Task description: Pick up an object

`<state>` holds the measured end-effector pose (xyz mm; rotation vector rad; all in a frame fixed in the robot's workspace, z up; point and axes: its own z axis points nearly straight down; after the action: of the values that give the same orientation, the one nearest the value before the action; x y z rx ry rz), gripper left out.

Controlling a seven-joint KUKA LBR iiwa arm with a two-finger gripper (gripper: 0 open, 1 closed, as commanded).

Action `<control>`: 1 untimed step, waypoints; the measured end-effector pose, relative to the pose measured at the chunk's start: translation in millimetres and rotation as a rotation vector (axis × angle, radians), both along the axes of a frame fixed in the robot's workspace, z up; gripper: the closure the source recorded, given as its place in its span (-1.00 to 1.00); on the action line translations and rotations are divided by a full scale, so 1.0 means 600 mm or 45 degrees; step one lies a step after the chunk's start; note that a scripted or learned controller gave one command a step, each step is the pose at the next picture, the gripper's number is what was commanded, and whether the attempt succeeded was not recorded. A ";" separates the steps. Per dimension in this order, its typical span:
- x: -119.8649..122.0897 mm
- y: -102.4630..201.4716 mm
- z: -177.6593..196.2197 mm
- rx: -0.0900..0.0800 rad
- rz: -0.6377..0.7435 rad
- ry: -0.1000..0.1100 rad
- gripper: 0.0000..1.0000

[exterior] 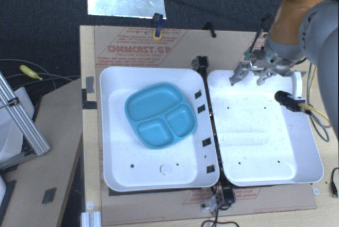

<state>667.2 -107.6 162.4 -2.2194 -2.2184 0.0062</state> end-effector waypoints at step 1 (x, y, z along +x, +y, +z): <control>-0.120 -0.053 -0.138 0.001 -0.004 0.003 -1.00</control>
<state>595.3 -139.3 79.9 -2.2214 -2.2130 0.0076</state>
